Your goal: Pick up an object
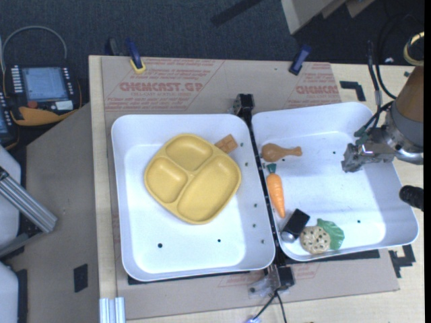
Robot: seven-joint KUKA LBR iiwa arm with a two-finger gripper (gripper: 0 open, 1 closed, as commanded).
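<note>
In the right bin (377, 200) a brown drumstick (279, 152) lies near the left wall, with an orange carrot (275, 193) just below it. A small black block (294, 224) rests by the front left corner, next to a round cookie (313, 239) and a green leafy piece (331, 231). My gripper (354, 160) hangs over the right part of this bin, well apart from all of these, with nothing seen between its fingers.
The left bin (135, 221) holds a yellow divided plate (192, 177) and a small brown piece (226, 143) at the plate's upper right. Clamps (137, 62) hold the board at the back. A pendant (42, 86) sits far left.
</note>
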